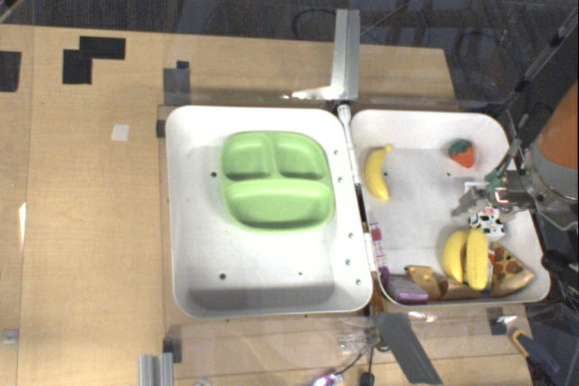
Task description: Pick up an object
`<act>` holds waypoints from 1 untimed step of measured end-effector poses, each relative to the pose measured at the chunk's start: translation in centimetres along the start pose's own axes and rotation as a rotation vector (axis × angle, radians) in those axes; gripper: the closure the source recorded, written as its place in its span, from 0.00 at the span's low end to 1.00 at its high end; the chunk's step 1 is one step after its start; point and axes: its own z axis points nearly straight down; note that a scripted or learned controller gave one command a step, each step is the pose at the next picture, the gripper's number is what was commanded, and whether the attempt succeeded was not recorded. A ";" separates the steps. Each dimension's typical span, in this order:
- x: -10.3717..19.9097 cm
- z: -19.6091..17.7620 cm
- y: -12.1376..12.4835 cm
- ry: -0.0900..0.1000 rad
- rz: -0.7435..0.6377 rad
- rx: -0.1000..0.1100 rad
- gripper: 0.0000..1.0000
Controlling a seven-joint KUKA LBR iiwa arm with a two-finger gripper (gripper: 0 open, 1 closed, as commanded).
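Hovering by the right bin's right rim, jaws of unreadable state, open floor leftward.

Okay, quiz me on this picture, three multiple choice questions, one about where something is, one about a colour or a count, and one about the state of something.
1. Where is the green divided plate?
A. left bin
B. right bin
C. on the bench

2. How many separate bananas lie in the right bin?
A. one
B. two
C. four

3. How does the lone banana lie?
A. apart from other items
B. under the strawberry
C. on the plate

Answers: 1 A, it fills the left bin's middle. 2 B, one by the divider, one in the near pile. 3 A, white floor surrounds it.
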 end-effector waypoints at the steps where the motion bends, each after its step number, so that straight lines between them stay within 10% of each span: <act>1: -1.3 6.5 5.1 -0.014 -0.225 -0.029 0.00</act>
